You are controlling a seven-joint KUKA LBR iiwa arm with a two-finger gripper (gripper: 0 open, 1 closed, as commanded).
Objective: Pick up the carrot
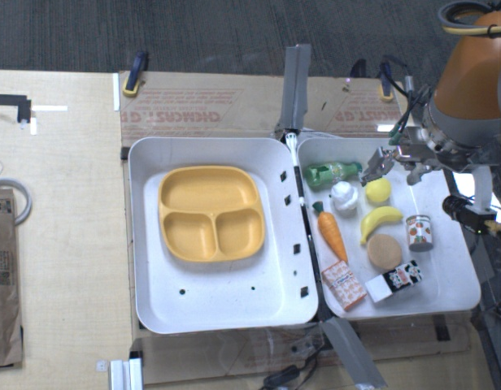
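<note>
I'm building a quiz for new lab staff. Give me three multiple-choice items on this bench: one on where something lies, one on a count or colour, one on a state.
1. Where does the carrot lie?
A. in the right bin, near its left wall
B. on the yellow tray
C. on the bench outside the bins

2. How many compartments has the yellow tray?
A. two
B. three
C. five

3. How does the gripper stand to the carrot?
A. shut on it
B. pressing it flat
C. apart from it, near the lemon

Answers: 1 A, it lies beside the dividing wall; 2 B, one wide section and two small ones; 3 C, the carrot lies untouched below and to the left.
</note>
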